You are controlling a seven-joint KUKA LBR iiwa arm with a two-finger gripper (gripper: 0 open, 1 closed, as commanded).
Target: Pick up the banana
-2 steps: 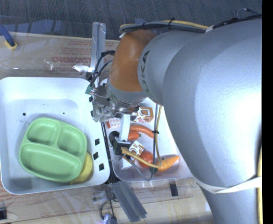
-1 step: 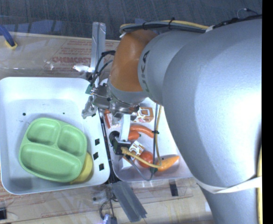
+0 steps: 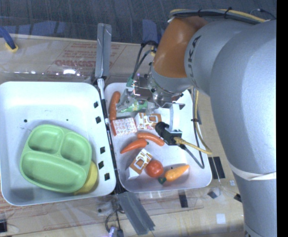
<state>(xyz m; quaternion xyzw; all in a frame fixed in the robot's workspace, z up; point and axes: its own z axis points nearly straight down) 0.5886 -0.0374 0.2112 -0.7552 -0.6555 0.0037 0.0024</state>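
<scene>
Banana (image 3: 90, 179) in left bin (image 3: 6, 132), under green tray (image 3: 55, 157).

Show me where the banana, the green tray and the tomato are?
banana (image 3: 90, 178): camera view, yellow edge peeking from under the tray.
green tray (image 3: 55, 157): camera view, its middle divider.
tomato (image 3: 154, 168): camera view, its red top.

Both bins (image 3: 6, 132) are white. The left one has a light green plate (image 3: 55, 157) with a yellow banana (image 3: 90, 179) peeking out from under it. In the right bin there is a red tomato (image 3: 154, 168), an orange carrot (image 3: 176, 172), an orange pepper (image 3: 133, 145), a reddish sausage (image 3: 114, 105), and little boxes (image 3: 124, 126) with red and white patterns. The arm (image 3: 233, 83) is grey with an orange band (image 3: 176, 48). The desk (image 3: 45, 58) is light brown.
</scene>
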